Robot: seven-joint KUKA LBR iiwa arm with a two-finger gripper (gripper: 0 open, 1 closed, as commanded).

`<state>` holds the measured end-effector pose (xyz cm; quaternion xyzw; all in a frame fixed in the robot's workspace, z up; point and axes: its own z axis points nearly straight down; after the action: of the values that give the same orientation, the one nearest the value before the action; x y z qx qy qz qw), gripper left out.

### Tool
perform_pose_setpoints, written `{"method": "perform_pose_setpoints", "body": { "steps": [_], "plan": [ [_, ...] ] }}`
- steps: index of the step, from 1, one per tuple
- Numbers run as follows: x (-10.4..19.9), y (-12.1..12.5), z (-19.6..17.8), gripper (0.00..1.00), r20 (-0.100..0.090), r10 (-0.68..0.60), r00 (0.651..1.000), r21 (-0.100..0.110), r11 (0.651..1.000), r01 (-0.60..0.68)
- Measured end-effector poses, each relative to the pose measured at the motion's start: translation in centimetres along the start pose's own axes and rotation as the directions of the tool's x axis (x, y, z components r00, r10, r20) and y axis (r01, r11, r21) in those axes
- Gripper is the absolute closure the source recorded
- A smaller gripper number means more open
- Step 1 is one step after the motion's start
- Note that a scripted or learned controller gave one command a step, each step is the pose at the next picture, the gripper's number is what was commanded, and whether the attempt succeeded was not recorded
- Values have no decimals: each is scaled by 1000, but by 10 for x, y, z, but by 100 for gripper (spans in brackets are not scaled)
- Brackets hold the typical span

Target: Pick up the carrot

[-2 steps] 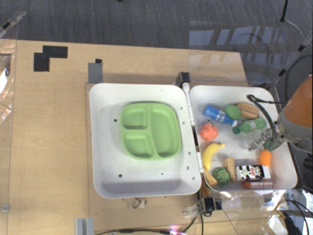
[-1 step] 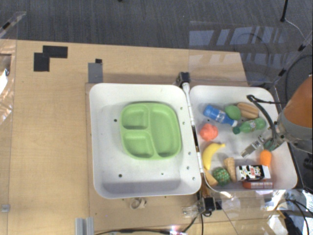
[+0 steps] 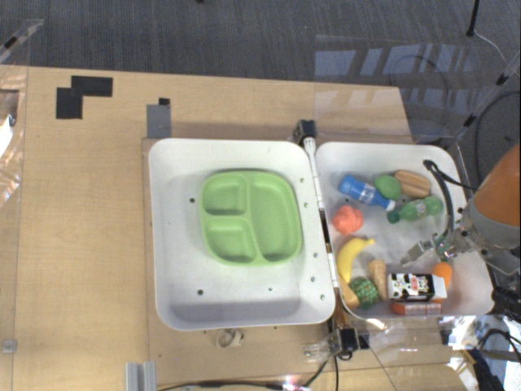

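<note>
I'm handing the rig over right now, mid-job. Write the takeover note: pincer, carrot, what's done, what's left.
Pincer: low over the right bin, near its right side, just left of the carrot. Whether it is open or shut cannot be read from this view; nothing shows between its tips.
Carrot: orange, lying in the right bin, against the top right of the black and white box, partly hidden under the wrist.
Done: the arm is at the carrot.
Left: close on the carrot and lift it out; confirm the grasp by eye.
Nearby: banana and green bottle, both apart from the pincer.
</note>
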<state>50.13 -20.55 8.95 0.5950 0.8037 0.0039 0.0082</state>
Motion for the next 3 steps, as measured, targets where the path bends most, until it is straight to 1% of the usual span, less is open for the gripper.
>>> {"method": "perform_pose_setpoints", "body": {
  "steps": [1,2,3],
  "plan": [
    [1,-7,-1,0,4,-198,980,-1,980,198],
    [2,-9,0,0,-1,53,999,3,999,-53],
    [1,-8,0,0,2,-130,991,0,991,130]
  ]
}}
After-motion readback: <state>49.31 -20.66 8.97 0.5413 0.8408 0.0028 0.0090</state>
